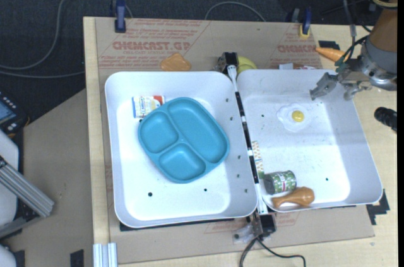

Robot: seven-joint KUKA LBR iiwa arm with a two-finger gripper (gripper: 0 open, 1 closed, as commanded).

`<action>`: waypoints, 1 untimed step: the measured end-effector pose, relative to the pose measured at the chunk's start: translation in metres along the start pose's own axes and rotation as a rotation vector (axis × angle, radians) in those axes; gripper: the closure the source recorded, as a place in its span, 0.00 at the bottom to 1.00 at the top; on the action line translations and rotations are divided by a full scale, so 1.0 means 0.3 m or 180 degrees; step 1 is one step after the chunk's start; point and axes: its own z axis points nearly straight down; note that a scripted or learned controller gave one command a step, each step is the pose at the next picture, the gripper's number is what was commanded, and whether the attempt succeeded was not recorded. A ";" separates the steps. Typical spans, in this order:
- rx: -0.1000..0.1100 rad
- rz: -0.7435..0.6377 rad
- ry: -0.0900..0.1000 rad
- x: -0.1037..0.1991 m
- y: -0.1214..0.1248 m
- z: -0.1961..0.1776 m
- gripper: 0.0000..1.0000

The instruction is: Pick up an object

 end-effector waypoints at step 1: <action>0.0036 -0.0013 0.0021 0.063 -0.012 0.193 0.00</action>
